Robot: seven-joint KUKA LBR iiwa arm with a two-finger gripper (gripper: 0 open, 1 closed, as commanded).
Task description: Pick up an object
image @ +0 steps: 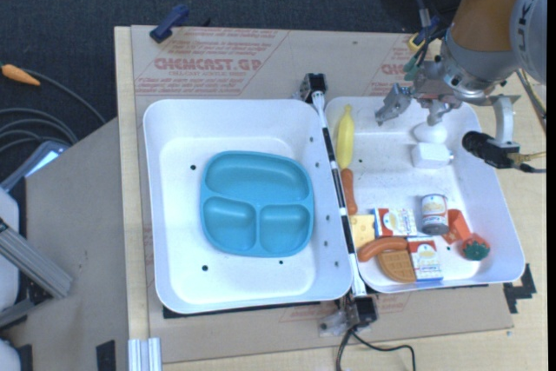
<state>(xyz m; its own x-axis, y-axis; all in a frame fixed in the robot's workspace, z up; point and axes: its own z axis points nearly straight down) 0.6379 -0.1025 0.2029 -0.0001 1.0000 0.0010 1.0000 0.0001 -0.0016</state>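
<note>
My gripper (414,107) hangs over the far part of the right bin (495,213), its two fingers spread apart and open with nothing between them. Just in front of it lie a small white rounded piece (429,134) and a white block (432,155). A yellow banana (346,137) lies along the bin's left wall, with an orange sausage (349,191) below it. Nearer the front sit a small can (433,213), a carrot (465,237), a red packet (395,221), a cheese slice (361,230) and a brown cookie (399,267).
The left bin (169,152) holds a blue divided plate (257,202). A black clip (313,86) sits at the far end of the wall between the bins. A blue object (168,23) lies on the board's far left corner. Cables run at the left.
</note>
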